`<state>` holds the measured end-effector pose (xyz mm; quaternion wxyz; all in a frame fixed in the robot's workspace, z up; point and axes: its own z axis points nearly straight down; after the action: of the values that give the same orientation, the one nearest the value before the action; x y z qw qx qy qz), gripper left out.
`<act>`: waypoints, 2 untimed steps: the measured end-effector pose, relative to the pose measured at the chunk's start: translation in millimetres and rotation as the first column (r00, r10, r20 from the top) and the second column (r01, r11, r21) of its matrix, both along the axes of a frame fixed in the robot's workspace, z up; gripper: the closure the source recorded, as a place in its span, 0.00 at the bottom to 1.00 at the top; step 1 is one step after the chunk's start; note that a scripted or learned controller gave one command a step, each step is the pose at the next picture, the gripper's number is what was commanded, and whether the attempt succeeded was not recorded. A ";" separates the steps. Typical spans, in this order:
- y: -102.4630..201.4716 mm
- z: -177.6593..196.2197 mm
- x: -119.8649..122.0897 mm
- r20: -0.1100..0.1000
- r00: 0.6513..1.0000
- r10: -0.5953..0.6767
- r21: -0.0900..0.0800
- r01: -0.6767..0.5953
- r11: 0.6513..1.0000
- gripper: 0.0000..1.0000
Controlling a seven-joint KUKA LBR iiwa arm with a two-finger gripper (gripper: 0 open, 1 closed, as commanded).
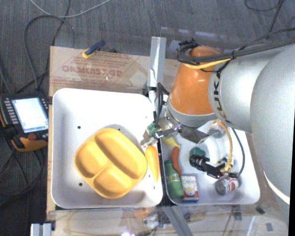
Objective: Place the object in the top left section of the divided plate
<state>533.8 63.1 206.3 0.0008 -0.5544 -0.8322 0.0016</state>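
The yellow divided plate lies tilted in the left white bin, with three sections showing and nothing in them. My gripper hangs under the orange wrist band, over the wall between the two bins, just beyond the plate's upper right rim. An orange-yellow elongated object lies along the left bin's right edge, right below the gripper and touching the plate's side. The wrist hides how the gripper stands to it.
The right bin holds a red-orange stick, a green bottle, a small box, a can and a yellow piece. A handheld screen sits left of the bench.
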 end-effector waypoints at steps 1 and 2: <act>68.2 17.2 -1.9 0.001 0.998 0.064 0.000 -0.064 0.998 1.00; 81.1 -20.3 12.7 0.000 0.989 0.145 -0.001 -0.145 0.989 1.00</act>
<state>546.4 144.2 186.0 0.0002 -0.4925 -0.8703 0.0021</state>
